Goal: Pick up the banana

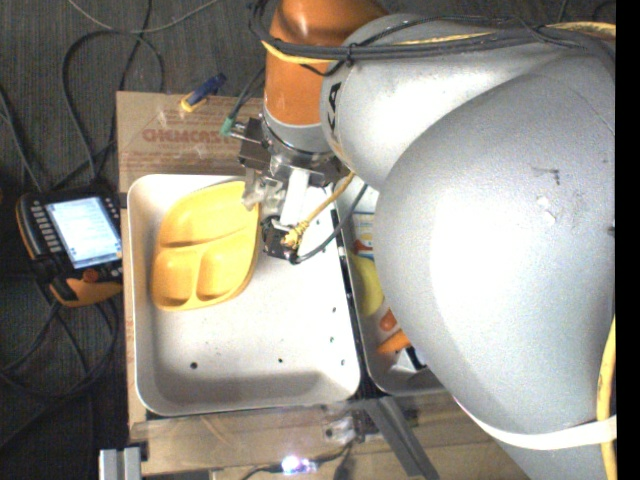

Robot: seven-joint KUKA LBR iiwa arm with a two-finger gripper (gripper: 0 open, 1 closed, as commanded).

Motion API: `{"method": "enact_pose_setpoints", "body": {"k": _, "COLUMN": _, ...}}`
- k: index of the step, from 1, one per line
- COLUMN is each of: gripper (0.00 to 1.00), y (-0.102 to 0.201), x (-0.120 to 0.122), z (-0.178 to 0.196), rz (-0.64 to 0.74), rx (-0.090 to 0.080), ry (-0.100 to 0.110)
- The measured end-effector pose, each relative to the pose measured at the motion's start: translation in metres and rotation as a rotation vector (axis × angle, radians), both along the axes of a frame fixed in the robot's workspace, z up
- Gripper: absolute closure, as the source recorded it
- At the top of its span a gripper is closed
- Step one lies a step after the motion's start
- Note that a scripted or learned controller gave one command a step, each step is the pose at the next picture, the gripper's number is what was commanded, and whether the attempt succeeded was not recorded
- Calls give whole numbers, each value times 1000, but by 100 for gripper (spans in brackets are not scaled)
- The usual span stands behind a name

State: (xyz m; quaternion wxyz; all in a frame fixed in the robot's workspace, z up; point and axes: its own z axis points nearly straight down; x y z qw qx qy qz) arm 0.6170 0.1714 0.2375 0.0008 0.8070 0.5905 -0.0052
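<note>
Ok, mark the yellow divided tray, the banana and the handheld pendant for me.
yellow divided tray (205, 253), camera view, centre ridge.
banana (368, 283), camera view, the yellow strip beside the arm, apparently the banana.
handheld pendant (80, 228), camera view, lit screen.

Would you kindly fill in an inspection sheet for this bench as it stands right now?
Surface: two white bins; left bin in full view, right bin mostly hidden by the arm.
Job's things: a yellow shape in the right bin, possibly the banana; too hidden to confirm.
Clutter: yellow divided tray in the left bin; orange item in the right bin.
Grippers: gripper at the tray's right edge; finger state unclear.
Cables: loose cables on the floor.
Surroundings: lit handheld pendant at left; cardboard beneath the bins.
</note>
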Motion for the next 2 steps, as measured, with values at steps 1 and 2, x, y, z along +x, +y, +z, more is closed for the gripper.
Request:
{"method": "enact_pose_setpoints", "body": {"k": 1, "gripper": 100, "y": 50, "x": -30, "z": -7, "rz": -23, "rx": -5, "ry": -26}}
{"method": "enact_pose_setpoints", "body": {"k": 2, "gripper": 100, "y": 33, "x": -31, "z": -28, "rz": -109, "rx": -15, "ry": -38}}
